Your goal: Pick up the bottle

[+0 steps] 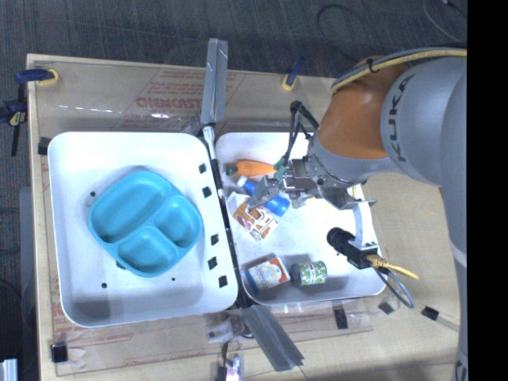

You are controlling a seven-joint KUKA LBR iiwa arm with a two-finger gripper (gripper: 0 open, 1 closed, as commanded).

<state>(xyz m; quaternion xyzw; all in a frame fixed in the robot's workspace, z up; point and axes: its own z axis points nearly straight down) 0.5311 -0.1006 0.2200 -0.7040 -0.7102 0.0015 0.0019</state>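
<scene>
I see the arm [405, 125] reaching in from the right, orange band above the wrist tilted down toward the left. Gripper [266, 193] sits low at the end of the wrist, pointing left. I can't make out its state from up here.

Carrot [252, 167] & snack pack [255, 221] crowd bottle [268, 198]; right bin's [367, 286] middle open.

— What is seen in the right bin [361, 288]?
— A blue bottle [267, 198] is seen beside the gripper [274, 187], near a carrot [252, 167], a packet [255, 221] and a can [309, 273].
— And left?
— A blue tray [145, 221] is held in the left bin [71, 292].
</scene>
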